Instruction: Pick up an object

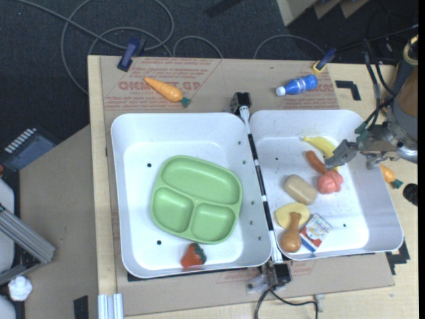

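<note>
Where the right bin lies bare, the fingers — spread, unladen — hover above the sausage.

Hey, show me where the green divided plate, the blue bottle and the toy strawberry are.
green divided plate [196, 178]: camera view, on its large upper compartment.
blue bottle [300, 85]: camera view, on the middle of its body.
toy strawberry [192, 258]: camera view, on its red flesh.

White bins are looking like smooth, slightly glossy plastic. Green divided plate is showing a matt plastic finish. Table is appearing as bare, matt brown board with red print.
</note>
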{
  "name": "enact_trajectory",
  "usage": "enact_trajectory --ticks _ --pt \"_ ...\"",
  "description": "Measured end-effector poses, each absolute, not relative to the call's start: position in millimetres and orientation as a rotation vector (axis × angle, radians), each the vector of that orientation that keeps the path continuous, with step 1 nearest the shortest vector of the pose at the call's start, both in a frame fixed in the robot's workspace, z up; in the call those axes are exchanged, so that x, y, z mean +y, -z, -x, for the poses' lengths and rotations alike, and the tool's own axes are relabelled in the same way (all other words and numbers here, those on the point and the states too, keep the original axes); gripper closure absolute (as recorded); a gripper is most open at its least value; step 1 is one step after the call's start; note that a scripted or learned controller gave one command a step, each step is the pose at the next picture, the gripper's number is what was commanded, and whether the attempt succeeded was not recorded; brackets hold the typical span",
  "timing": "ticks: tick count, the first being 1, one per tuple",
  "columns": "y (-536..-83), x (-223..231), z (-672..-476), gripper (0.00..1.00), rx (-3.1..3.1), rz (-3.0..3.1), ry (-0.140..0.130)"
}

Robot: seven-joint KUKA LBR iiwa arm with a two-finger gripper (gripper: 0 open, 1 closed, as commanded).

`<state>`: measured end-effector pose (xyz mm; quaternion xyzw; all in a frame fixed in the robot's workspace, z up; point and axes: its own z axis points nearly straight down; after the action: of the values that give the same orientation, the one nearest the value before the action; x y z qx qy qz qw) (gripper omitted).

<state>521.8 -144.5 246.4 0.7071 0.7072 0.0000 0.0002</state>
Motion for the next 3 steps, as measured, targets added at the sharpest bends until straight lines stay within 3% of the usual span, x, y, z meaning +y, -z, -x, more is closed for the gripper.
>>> enact_trajectory --ticks 1,2,3 --pt "-84.6 -181.4 -546.6 0.00 2.220 -2.222 0.000" --pt "-95.4 -181.4 -547.5 1.00 2.217 -2.220 -0.002" --pt "-148.8 -129.4 -603.9 1.00 2.222 -2.218 -0.003"
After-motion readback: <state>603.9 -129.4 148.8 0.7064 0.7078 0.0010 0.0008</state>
